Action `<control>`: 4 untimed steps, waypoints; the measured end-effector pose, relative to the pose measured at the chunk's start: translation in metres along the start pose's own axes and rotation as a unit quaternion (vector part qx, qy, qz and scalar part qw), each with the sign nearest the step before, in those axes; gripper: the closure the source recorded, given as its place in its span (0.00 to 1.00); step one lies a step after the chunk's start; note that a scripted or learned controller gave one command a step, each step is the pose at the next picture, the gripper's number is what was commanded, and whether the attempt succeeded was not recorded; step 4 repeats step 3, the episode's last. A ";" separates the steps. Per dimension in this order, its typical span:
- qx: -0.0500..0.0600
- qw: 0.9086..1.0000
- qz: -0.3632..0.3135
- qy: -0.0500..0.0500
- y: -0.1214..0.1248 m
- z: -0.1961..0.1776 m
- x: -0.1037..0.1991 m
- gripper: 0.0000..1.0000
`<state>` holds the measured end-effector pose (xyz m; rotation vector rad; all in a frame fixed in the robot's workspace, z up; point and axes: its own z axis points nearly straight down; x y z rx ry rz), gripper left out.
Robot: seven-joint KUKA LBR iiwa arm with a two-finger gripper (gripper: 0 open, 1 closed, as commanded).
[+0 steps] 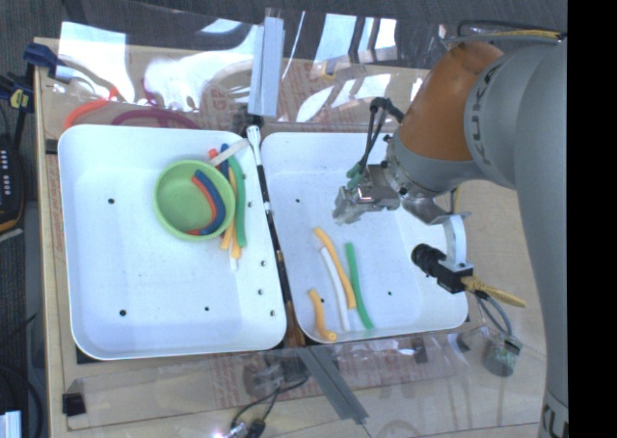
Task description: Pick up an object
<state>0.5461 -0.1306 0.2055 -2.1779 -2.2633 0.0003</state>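
White bins sit side by side on the worktop. In the camera view the jaws point(353, 203) hover over the right bin point(405, 306), above the yellow point(331, 251), white point(337, 289) and green sticks point(353, 277), likely lining up a pick; I cannot tell whether they are parted, and nothing shows between them.

Hand point(353, 203) above right bin point(299, 233), beside sticks point(339, 277).
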 end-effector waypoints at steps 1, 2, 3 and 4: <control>0.000 1.000 0.000 0.000 0.000 0.000 0.000 0.00; 0.000 1.000 -0.005 0.000 0.007 0.114 -0.004 0.00; 0.002 1.000 -0.007 0.001 0.007 0.105 -0.003 1.00; 0.002 1.000 -0.007 0.001 0.007 0.105 -0.003 1.00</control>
